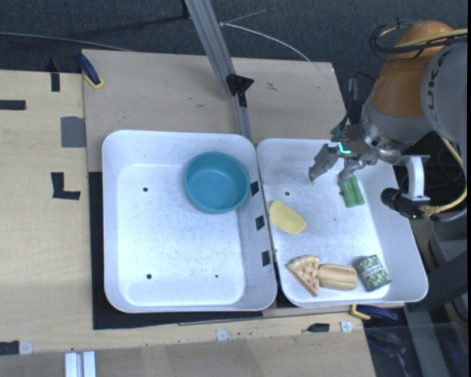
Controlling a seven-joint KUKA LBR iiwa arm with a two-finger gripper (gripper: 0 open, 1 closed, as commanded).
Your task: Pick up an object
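Lying beside pincer [335, 166], small green block [351, 192]

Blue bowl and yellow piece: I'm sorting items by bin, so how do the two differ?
The blue bowl sits in the left bin; the yellow piece lies in the right bin. The bowl is round, hollow and clearly larger; the yellow piece is small, solid and oblong. Both lie apart from the end effector.

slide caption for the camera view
Tool over the right bin near a green block; blue bowl in the left bin.
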